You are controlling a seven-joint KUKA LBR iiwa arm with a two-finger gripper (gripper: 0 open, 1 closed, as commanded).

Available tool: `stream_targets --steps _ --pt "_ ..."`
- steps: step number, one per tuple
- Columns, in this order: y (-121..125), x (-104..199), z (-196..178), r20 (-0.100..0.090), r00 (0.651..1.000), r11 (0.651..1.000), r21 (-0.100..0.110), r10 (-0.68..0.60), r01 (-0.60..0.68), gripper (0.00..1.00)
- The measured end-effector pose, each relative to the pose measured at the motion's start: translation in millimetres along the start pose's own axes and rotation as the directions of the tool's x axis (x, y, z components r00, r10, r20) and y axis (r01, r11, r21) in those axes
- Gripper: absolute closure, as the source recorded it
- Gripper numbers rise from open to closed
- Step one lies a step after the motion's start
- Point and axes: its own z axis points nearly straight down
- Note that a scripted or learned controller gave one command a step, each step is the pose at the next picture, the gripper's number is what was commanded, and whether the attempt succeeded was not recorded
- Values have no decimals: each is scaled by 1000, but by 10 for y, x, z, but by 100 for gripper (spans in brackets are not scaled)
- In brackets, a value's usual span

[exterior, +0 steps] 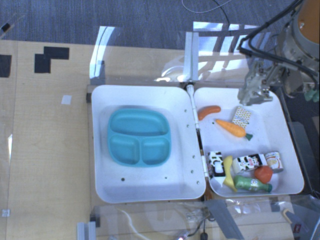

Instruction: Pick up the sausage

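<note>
The sausage (208, 112) is a short orange-red link lying near the left wall of the right bin (287, 134), toward its back. The gripper (254, 97) hangs over the back of the right bin, to the right of the sausage and a little above the patterned packet. Nothing shows between its fingers, and the sausage lies well apart from it.
Also in the right bin are a carrot (231, 128), a patterned packet (242, 116), a banana (228, 171), a green bottle (252, 184), a tomato (263, 174), a can (273, 161) and cow-print cartons (216, 164). A blue divided plate (139, 136) sits in the left bin (102, 149).
</note>
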Motion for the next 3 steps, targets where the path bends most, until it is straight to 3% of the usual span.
stream_targets --steps 3 --pt "28 -76 -405 44 999 1000 -4 -2 3 100"
